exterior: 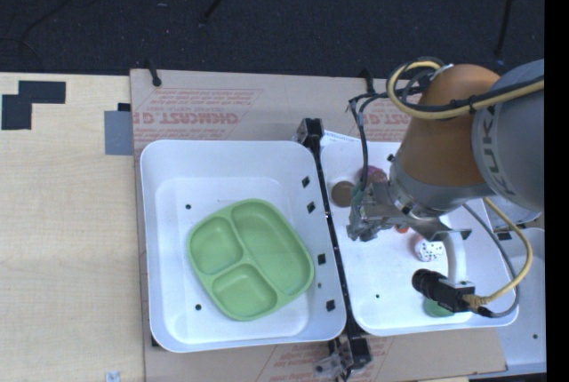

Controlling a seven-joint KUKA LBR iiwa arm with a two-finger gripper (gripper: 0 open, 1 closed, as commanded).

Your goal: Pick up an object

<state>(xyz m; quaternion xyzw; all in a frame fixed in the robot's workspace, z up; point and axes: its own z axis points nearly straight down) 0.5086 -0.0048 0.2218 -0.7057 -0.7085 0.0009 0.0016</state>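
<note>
green three-compartment plastic tray (249, 258): smooth, slight sheen | two shallow white plastic bins (169, 185): smooth, glossy | pale wooden benchtop (62, 238): matt grain | brown cardboard sheet (222, 109): matt, printed

Light wood bench (62, 238) ran across the lower part of the view, dark floor beyond its far edge. Black and grey patches (36, 98) sat on the wood at the far left. A brown cardboard sheet (231, 109) with red printed lettering lay flat on the bench. Two shallow white bins rested side by side on the cardboard: left bin (164, 167) and right bin (391, 318), walls touching along a black divider strip (324, 220) with clips.
</note>
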